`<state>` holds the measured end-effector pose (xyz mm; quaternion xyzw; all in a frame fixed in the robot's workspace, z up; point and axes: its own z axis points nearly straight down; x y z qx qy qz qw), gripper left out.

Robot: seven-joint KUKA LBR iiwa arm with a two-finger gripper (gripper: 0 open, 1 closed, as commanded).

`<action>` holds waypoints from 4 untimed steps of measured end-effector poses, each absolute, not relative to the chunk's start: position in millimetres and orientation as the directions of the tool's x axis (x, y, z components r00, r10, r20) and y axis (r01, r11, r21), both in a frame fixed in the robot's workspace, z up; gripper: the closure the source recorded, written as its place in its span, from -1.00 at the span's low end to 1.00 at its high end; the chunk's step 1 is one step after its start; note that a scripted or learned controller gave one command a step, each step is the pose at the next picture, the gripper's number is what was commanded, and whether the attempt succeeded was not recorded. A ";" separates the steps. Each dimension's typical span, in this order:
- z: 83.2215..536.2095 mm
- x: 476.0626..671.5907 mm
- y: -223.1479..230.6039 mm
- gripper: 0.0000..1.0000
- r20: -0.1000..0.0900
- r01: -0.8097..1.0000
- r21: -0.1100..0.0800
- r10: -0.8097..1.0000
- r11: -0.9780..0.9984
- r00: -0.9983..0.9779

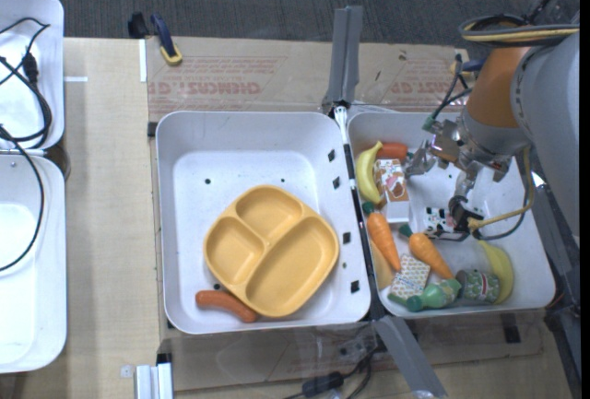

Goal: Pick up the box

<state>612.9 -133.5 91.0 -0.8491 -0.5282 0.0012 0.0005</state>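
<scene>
Right shallow white plastic bin (406,121) crowded along view-left wall | small red-white cardboard box (394,179) there | two-finger gripper (449,169) just beside, grip cannot be told

in the right bin (396,117) the box (393,181) was hemmed by a banana (368,171) at left, a red item (393,150) above, a carrot (383,240) below; bare floor lay open to its right. the arm (544,102) overhung that bin's right half. the left bin (240,153) had open floor at its far end.
</scene>
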 end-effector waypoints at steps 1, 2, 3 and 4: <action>205.5 659.2 -118.6 -1.00 -0.002 0.869 0.001 0.869 -0.495 0.495; 126.3 591.9 -152.0 -1.00 -0.002 0.904 -0.003 0.904 -0.427 0.427; 90.8 602.3 -125.3 -1.00 -0.002 0.894 -0.003 0.894 -0.448 0.448; 89.2 648.9 -114.7 -1.00 -0.020 0.836 -0.040 0.837 -0.547 0.547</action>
